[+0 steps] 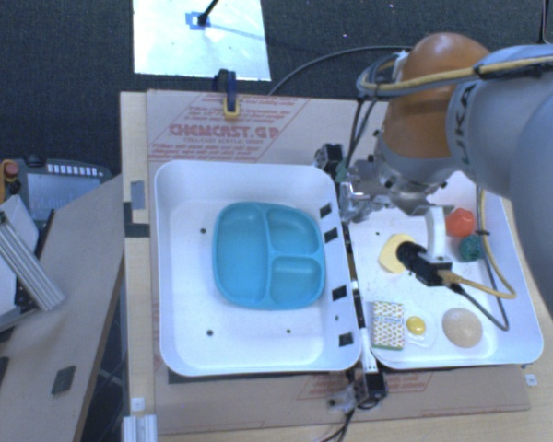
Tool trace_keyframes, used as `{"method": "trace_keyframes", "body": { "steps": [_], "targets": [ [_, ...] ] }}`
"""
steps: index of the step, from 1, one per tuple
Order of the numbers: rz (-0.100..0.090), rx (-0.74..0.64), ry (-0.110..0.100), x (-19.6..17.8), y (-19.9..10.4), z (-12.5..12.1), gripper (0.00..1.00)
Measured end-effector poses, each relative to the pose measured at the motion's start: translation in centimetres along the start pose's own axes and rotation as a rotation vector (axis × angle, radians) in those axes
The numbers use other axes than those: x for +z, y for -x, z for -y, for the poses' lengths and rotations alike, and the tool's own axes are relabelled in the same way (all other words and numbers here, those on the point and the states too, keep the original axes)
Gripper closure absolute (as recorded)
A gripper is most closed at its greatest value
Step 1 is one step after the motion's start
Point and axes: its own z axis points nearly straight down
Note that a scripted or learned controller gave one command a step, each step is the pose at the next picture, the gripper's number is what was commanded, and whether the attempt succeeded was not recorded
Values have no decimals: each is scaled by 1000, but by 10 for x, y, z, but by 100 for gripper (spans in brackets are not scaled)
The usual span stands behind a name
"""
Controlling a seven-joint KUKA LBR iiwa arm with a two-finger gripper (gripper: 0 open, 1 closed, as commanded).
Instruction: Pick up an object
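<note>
The grey arm [498, 109] reaches in from the right and hangs its claw [353, 199] over the far left corner of the right bin [525, 330], just beside the wall it shares with the left bin [180, 274]; whether the claw is released or clenched cannot be told, and nothing is seen in its grasp. The things to pick lie apart from it in the right bin: a yellow piece [394, 252] nearest it, a red ball [460, 222] touching a teal toy [470, 246] further right, and along the near wall a patterned square [388, 325], a fried egg [416, 326] and a beige egg [461, 327]. A blue plate [267, 254] lies flat in the left bin. Both bins sit on the surface [258, 127].
</note>
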Motion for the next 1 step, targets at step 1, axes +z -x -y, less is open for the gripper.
{"method": "trace_keyframes", "body": {
  "steps": [1],
  "targets": [
    [1,2,2,6,-52,-16,100]
  ]
}}
